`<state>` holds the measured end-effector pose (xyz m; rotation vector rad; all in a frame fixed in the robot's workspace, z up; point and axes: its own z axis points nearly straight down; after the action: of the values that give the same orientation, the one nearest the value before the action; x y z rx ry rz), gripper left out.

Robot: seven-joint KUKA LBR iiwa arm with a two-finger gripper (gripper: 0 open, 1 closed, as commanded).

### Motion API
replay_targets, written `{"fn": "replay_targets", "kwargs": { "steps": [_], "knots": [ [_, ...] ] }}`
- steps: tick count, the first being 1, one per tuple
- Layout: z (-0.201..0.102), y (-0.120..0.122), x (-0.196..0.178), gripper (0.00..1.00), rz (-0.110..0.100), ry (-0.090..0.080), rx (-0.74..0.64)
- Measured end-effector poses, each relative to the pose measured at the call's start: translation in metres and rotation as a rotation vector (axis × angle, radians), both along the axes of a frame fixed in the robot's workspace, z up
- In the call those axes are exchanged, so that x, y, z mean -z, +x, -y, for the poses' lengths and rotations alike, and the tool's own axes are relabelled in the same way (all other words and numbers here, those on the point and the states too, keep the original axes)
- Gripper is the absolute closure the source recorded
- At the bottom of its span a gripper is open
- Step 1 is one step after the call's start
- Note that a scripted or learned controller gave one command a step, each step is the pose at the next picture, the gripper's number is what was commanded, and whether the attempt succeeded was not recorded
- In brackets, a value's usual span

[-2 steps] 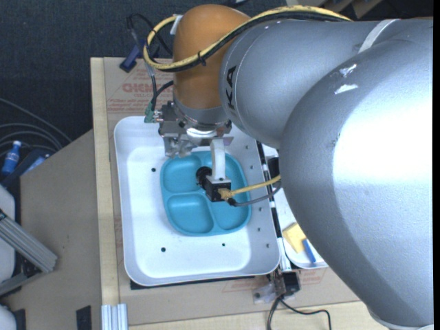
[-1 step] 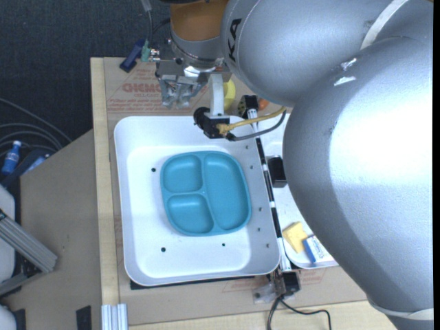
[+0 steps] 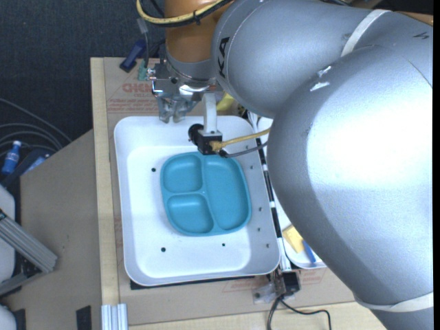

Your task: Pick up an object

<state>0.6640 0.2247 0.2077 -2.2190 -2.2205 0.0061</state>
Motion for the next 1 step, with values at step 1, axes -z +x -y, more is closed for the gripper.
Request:
{"fn": "replay_targets", "kwargs": {
  "steps": [1],
  "knots": [
    [-0.0001,0.0023,-0.0343,1.0,0.006,0.002,0.0]
  ]
}}
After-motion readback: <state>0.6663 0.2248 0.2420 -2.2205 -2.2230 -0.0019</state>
